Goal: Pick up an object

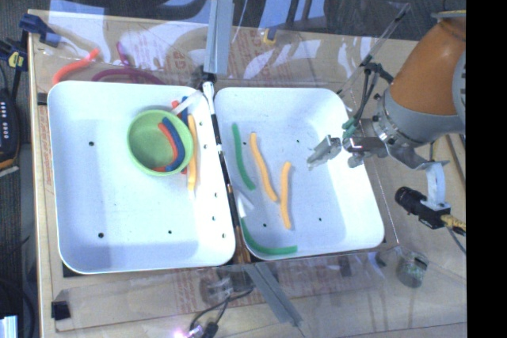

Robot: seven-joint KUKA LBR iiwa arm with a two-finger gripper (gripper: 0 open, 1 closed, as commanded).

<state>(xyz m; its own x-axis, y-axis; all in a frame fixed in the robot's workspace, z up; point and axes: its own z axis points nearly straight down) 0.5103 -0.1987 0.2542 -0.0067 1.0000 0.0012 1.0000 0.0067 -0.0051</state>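
Orange strips (285, 194) and green strips (242, 156) lying loose in right bin (348, 206). Fingers (320, 152) hovering nearby, seemingly parted, holding nothing. Approach step; next: descend onto a strip, close.

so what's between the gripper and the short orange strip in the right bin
In the camera view, only bare white bin floor lies between the gripper and the short orange strip.
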